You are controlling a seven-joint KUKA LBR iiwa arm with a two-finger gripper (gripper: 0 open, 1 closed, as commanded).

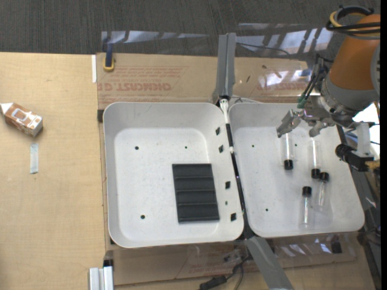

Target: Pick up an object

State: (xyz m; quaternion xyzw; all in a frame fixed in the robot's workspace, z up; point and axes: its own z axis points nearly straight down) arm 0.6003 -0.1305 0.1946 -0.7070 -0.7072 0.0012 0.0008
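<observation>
Nearest the bottom of the frame I saw the front rims of the two white bins, with cardboard under them on the bench (48,222).

In the left bin (121,222), a black ribbed block (195,192) lay flat on the floor, right of centre and toward the lower edge, clear of every wall.

In the right bin (260,222) I counted four clear tubes with black caps. The lowest tube (306,203) lay in the lower right part, cap toward the top of the frame. Just beside it on the right lay a second tube (322,187), tilted a little, whether touching I could not tell. Above those a third tube (314,159) lay almost straight up and down the frame, cap at its lower end. To its left a fourth tube (288,151) lay parallel, cap also at its lower end.

Farther up, the hand (304,121) hung over the upper right part of the right bin, above the top ends of the third and fourth tubes. Its fingers were spread wide with nothing between them. The orange band (357,53) of the arm filled the upper right corner.

Far off at the left edge, a small printed carton (23,119) sat on the bare bench, with a pale strip (34,160) below it.
</observation>
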